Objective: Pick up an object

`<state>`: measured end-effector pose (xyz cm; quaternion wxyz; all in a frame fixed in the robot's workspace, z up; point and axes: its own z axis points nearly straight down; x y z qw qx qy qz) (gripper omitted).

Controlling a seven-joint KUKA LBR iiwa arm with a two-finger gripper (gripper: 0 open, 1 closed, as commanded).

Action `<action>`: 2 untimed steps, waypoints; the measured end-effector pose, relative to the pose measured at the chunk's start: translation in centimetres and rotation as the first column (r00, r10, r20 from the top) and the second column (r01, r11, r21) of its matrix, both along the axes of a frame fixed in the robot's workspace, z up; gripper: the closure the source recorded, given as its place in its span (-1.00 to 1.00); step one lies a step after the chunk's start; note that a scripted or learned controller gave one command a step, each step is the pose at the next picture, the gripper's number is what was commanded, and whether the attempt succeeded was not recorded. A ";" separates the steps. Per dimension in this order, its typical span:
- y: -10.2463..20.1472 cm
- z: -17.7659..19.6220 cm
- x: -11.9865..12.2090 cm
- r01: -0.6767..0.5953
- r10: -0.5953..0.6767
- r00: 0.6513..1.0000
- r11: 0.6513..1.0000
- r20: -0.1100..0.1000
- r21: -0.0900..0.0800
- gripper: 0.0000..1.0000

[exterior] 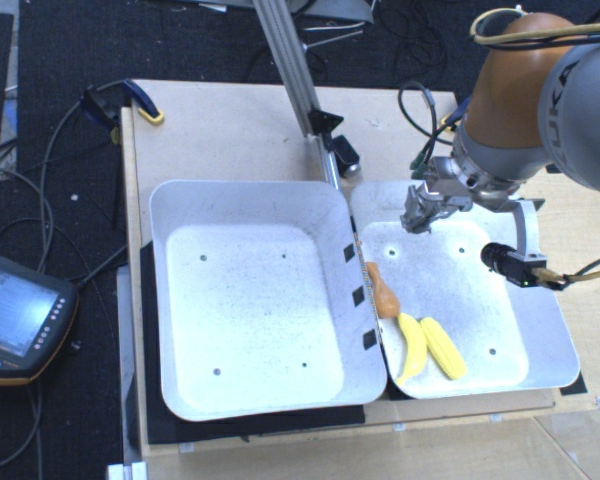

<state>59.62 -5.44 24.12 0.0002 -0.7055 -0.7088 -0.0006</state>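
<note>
Camera view gives us no writing or brand we can read; the handheld pendant (pixel 18 318) on the dark floor left of the right bin shows a lit screen, its text too small. The bench (pixel 230 133) is pale wood, with black cables trailing around it and a ribbed aluminium rail (pixel 285 53) slanting up behind the right bin. That right bin (pixel 500 308) is shallow, white, speckled plastic with rounded corners, touching the left bin (pixel 245 308). Against the right bin's left wall lies an orange, carrot-shaped piece (pixel 383 293); just beside it, toward the near edge, two yellow banana-like objects (pixel 430 348) rest together. The gripper (pixel 420 216) hangs over the right bin's far-left corner, well apart from them; whether it is clenched or released we cannot tell.
</note>
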 end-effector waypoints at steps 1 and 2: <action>4.5 -0.8 -0.2 0.001 -0.001 1.000 1.000 -0.001 0.000 1.00; 10.1 -1.0 0.6 -0.001 0.001 1.000 1.000 -0.001 0.000 1.00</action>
